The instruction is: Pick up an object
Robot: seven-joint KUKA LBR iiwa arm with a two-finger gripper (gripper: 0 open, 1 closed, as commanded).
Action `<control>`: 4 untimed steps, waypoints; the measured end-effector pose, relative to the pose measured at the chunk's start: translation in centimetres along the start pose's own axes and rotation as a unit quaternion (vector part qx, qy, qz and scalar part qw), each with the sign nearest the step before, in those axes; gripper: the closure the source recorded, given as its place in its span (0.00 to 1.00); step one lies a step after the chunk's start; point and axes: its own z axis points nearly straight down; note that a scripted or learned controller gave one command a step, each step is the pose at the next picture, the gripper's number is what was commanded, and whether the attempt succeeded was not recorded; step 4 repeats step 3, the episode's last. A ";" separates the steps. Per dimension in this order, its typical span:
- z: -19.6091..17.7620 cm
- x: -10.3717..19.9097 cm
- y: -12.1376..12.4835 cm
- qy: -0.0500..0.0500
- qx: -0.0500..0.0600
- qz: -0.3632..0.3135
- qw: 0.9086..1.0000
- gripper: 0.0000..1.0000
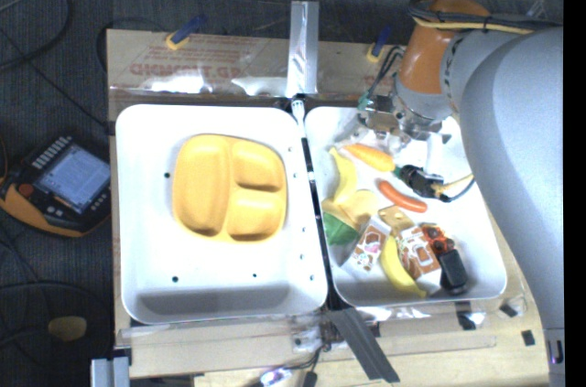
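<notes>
- The gripper hangs low over the back end of the right bin, just inside the far rim; whether it's spread or pinched I can't tell from here, it's all tangled metal
- Right beneath it, an orange carrot-shaped piece lies slantwise, just beside the tool, and nothing looks gripped
- A pale banana curves along that bin's left wall, tight against the divide between the two bins, so there's little room on that side
- A red-orange sausage lies mid-bin, with bare white floor to its right towards the outer wall: that's the roomiest patch
- The front half is crowded: a green piece, a small printed carton, a second banana and a colourful box sit packed together, and a black block lies near the front-right corner
- The left bin carries a yellow divided tray near its middle, with white floor all round it, widest along the near edge
</notes>
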 end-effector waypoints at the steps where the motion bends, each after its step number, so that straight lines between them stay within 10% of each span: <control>1: -1.1 0.0 0.1 -0.002 -0.001 -0.001 1.000 1.00; 2: -9.5 5.4 -1.0 0.001 0.004 0.059 0.998 1.00; 3: -9.5 6.5 -4.3 0.002 0.004 -0.098 0.995 1.00; 4: -9.5 6.5 -4.3 0.002 0.004 -0.098 0.995 1.00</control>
